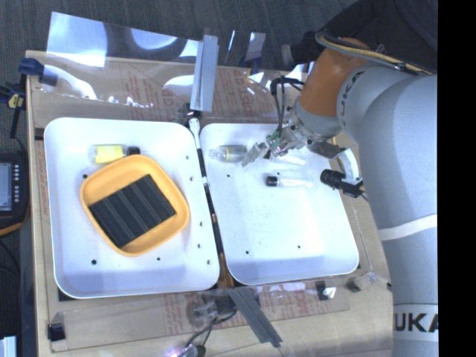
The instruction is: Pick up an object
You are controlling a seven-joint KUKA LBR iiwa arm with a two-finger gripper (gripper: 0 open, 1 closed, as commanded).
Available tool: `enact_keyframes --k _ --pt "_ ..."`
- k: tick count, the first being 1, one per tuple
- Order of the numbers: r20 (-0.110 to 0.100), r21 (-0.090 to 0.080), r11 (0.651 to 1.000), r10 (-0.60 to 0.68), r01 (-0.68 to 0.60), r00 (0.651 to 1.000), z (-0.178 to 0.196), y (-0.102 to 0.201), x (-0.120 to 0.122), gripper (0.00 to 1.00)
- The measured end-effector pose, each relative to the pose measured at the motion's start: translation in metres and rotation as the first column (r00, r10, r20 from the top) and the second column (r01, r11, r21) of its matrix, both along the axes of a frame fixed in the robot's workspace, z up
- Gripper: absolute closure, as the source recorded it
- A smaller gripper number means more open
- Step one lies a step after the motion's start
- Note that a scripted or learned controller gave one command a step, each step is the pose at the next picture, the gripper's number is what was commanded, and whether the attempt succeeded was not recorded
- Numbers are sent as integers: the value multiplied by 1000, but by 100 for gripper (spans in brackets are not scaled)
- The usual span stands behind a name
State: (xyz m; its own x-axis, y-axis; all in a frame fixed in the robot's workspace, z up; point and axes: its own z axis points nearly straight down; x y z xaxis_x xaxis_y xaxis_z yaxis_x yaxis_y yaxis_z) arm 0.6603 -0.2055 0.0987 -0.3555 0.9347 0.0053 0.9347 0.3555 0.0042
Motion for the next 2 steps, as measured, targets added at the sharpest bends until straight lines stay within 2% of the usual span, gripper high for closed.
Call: enact_keyframes --k 1,2 --pt "-5 -6 998 55 -55 998 18 59 -3 0" --pt "21 -22 996 91 -91 996 8 94 3 0"
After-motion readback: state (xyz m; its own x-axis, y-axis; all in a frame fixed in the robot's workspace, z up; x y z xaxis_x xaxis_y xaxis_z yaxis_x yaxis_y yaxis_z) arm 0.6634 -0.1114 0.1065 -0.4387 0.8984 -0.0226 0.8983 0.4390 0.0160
